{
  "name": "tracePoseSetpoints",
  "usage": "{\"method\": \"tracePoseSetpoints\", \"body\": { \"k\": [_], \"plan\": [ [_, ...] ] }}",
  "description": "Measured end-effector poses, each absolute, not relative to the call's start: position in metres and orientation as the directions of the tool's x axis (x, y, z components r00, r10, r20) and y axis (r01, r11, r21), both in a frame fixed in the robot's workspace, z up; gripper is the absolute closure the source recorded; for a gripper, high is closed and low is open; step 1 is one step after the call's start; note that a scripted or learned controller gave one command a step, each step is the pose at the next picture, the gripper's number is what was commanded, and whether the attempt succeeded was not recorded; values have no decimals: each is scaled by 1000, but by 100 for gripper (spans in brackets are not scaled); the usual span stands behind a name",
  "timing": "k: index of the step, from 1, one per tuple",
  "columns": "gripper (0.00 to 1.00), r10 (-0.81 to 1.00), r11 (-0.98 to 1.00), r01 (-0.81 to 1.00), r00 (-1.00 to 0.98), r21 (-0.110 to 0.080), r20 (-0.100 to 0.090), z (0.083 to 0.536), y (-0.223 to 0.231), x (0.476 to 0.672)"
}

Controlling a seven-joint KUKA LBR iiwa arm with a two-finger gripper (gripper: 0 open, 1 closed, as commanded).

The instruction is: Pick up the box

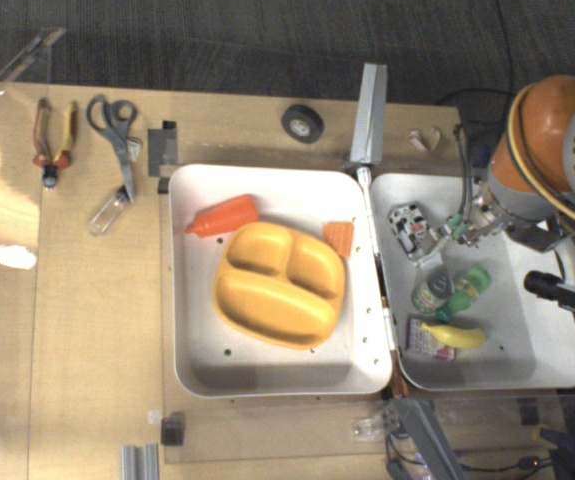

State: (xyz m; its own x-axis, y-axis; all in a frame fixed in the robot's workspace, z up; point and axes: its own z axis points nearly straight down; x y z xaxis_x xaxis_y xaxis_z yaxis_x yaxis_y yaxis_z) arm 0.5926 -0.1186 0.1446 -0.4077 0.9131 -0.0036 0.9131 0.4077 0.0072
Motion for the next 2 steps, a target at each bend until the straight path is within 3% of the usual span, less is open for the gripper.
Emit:
{"method": "tracePoseSetpoints", "body": {
  "k": [1, 2],
  "plan": [
    [0, 978, 207, 978, -207, 14, -6, 90, -94, 611],
    [100, 978, 210, 978, -210, 21, -10, 103, -94, 614]
  ]
}}
